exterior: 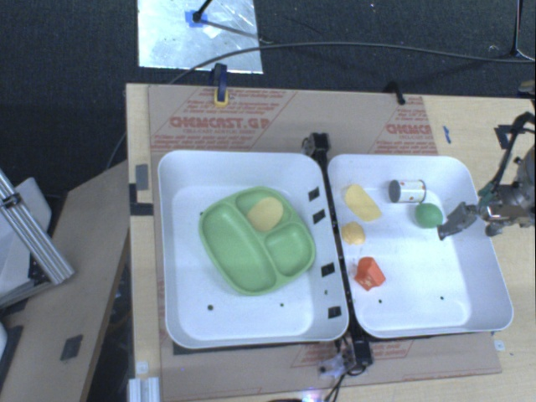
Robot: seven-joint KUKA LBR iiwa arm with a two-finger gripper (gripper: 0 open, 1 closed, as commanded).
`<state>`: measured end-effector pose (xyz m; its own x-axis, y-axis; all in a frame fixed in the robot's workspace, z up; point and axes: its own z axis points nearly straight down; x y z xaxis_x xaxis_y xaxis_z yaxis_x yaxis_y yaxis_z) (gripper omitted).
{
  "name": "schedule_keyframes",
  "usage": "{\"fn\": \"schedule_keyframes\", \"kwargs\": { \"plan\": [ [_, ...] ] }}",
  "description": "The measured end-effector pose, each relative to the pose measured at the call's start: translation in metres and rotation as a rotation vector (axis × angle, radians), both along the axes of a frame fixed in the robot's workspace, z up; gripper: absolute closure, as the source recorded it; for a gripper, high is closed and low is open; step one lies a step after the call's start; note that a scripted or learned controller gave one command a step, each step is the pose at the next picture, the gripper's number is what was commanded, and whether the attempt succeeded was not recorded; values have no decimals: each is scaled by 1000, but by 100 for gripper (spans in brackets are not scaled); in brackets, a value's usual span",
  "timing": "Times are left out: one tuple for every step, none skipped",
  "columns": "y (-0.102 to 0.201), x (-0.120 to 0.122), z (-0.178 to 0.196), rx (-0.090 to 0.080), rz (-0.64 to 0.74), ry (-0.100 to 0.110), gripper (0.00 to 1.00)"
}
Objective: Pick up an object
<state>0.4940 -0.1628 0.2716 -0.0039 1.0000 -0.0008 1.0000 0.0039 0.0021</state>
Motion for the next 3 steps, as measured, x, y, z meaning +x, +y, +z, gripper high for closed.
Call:
{"fn": "schedule_keyframes", "kwargs": {
  "plan": [
    [3, 2, -62, 2, -2, 5, 0],
    [4, 8, -106, 2, -3, 4, 0],
    [4, 4, -168, 2, -3, 5, 0]
  ]
}}
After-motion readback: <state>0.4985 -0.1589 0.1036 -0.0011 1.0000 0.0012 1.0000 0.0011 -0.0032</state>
